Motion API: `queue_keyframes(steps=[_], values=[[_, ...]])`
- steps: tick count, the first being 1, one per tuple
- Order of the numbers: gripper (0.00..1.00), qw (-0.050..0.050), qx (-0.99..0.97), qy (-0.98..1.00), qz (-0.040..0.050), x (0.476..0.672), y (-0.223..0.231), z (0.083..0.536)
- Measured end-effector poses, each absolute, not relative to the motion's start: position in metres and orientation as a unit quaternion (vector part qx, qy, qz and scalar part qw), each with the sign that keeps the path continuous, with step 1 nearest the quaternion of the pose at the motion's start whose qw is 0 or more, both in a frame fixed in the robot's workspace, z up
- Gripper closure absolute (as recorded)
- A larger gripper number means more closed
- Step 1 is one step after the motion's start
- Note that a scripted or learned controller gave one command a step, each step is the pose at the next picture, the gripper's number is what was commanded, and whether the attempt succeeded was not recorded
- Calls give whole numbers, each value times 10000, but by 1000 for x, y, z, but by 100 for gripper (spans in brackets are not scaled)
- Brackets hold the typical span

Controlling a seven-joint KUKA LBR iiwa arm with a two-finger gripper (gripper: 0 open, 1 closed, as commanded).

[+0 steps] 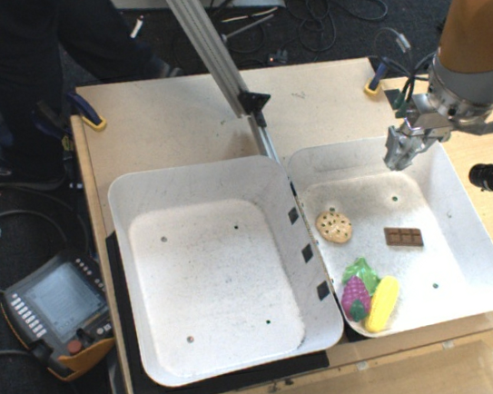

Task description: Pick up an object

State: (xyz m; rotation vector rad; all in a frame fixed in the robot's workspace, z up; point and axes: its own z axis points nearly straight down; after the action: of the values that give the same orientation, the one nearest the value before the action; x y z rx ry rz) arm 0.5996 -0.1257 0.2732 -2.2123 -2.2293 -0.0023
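At the far left of the frame a teach pendant point(59, 311) lies on the dark floor. Next comes the left bin point(136, 254), its floor bare. The right bin point(472, 231) holds every candidate. A cookie point(333, 225) sits near the divider, at mid-height. Below it, at the bin's lower left, grapes point(355, 294) touch a yellow corn cob point(383, 302), whose long axis tilts up toward the right. A chocolate bar point(404, 236) lies alone right of the cookie, its long axis running across the frame.

The gripper point(397, 156) hangs over the bin's upper part, carrying nothing; whether its fingers are spread or pressed together I cannot tell. The chocolate bar lies almost straight below it in the frame and looks the nearest target, with open floor on all sides. The cookie lies down and left. The corn and grapes crowd each other beside the bin's lower rim, a tighter approach.
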Motion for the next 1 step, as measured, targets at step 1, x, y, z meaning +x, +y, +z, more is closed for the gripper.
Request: queue_keyframes(steps=[1], values=[[100,16,-7040,-7102,-1,594,-63,262]])
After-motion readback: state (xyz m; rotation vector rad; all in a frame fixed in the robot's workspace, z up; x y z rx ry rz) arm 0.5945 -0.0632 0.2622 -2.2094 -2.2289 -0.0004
